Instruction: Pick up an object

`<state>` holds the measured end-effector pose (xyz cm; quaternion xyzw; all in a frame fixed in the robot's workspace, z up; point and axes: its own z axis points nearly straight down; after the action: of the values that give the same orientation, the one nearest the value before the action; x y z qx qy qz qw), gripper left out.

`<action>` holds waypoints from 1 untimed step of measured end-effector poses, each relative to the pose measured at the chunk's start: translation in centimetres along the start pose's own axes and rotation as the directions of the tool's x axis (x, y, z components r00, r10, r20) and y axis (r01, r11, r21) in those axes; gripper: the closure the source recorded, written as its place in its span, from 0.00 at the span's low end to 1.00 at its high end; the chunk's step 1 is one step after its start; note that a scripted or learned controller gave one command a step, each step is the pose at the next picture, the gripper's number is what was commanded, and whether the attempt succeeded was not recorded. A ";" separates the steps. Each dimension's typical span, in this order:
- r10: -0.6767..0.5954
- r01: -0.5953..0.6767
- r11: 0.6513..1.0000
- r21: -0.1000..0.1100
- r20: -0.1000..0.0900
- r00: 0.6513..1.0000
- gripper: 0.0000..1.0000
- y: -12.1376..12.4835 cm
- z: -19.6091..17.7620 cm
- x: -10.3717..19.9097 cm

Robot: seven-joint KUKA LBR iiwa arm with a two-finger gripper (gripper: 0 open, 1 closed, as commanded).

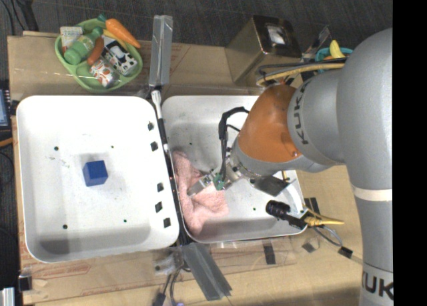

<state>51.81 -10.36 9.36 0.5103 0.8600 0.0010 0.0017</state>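
- Gripper (pixel 212 182) sits low in the right bin (pixel 200 108), directly over the pink cloth (pixel 200 206).
- Cannot tell how its tips are set.
- Blue cube (pixel 95 172) lies left of the cloth, in the left bin (pixel 40 125).

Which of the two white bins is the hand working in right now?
The right bin, the one holding the pink cloth. The hand sits low over that cloth. The left bin holds a blue cube.

I see a pink cloth (pixel 200 195), crumpled & bunched, lying in the right bin (pixel 193 108) along its left wall, nearer the front. A blue cube (pixel 95 173) sits upright mid-floor in the left bin (pixel 40 115).
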 end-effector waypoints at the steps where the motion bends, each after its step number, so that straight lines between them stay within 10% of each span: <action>1: 0.000 0.000 1.000 0.000 0.000 1.000 0.00 0.0 0.0 0.0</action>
<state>51.81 -10.36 9.36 0.5105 0.8599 0.0011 0.0018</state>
